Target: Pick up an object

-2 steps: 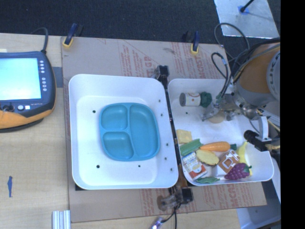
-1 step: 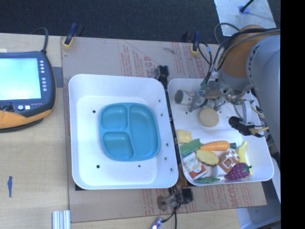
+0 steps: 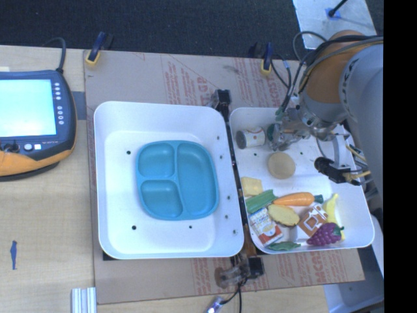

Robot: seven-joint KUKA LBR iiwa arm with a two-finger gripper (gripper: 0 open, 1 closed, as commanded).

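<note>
- Bench (image 3: 163, 70) — brown cardboard sheet on top, clamped at the far edge, with both white bins side by side on it.
- Arm (image 3: 355, 70) — grey with an orange band, coming in from the right and bending down over the far end of the right bin.
- Left bin (image 3: 111, 175) — holds just the blue plate.
- Right bin (image 3: 365, 220) — holds the toy food, most of it crowded into the near half.
- Pendant (image 3: 29, 119) — orange and grey with a lit white screen, on the table left of the bins.
- Plate (image 3: 176, 179) — blue, three compartments, flat in the middle of the left bin.
- Gripper (image 3: 281, 135) — pointed down at the far left part of the right bin, just beside the can and just above the round piece; whether its fingers are spread or pressed together I cannot tell, and nothing is seen between them.
- Carrot (image 3: 294, 199) — orange, lying crosswise mid-bin, touching the green piece to its left.
- Round piece (image 3: 281, 165) — beige, apart from the pile, near the gripper.
- Grapes (image 3: 324, 235) — purple, at the near right corner.
- Potato (image 3: 284, 214) — yellow-tan, just under the carrot.
- Can (image 3: 253, 137) — small, white, on its side at the far left, close to the gripper.
- Cheese (image 3: 251, 186) — yellow wedge against the left wall.
- Banana (image 3: 331, 207) — small, yellow, right of the carrot.
</note>
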